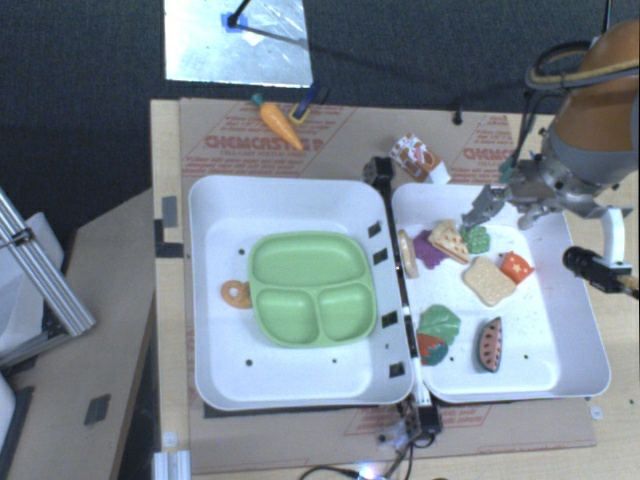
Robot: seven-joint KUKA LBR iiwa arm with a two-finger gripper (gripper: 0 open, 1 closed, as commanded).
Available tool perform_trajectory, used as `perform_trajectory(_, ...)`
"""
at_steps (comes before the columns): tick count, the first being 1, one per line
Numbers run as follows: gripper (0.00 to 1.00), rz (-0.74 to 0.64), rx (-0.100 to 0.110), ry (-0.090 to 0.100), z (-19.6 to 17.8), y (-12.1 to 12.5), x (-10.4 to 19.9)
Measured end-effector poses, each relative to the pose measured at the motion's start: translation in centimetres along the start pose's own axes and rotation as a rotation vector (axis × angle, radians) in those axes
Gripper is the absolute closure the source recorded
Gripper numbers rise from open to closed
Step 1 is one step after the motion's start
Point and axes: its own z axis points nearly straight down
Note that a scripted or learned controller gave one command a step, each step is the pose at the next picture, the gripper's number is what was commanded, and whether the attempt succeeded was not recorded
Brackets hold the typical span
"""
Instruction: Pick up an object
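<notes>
The toy food pieces sit loose in the right bin [570,363], none lifted off its floor. Near the bin's upper left lie a purple piece [430,251], a yellow cracker-like wedge [449,240] overlapping it, and a small green piece [477,238] just beside the wedge. A tan slice of bread [487,281] lies near the middle, touching a red-orange piece [516,266] on its right. Lower down are a green leafy piece with an orange part [436,330] and a dark watermelon slice [489,345], close together but apart. A pale oblong piece [406,254] lies along the bin's left wall.

The jaws [484,208] hang over the upper part of the right bin, just above the green piece and the wedge; whether they are released or clenched cannot be told, and nothing is seen between them.

The left bin [215,268] holds a green divided tray [310,288] in its middle and a small orange pretzel [237,294] touching the tray's left edge.

On the bench [180,128] behind the bins lie a toy carrot [281,125] and a small red-and-white packet [416,157], the latter near the right bin's back rim.
</notes>
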Motion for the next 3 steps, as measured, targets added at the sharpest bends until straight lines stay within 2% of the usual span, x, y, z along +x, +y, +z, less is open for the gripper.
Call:
perform_trajectory(1, 0.0, 0.001, 0.004, 0.001, 4.4, 0.6, 0.1)
perform_trajectory(3, 0.0, 0.002, 0.004, 0.001, 15.6, 0.7, -0.3)
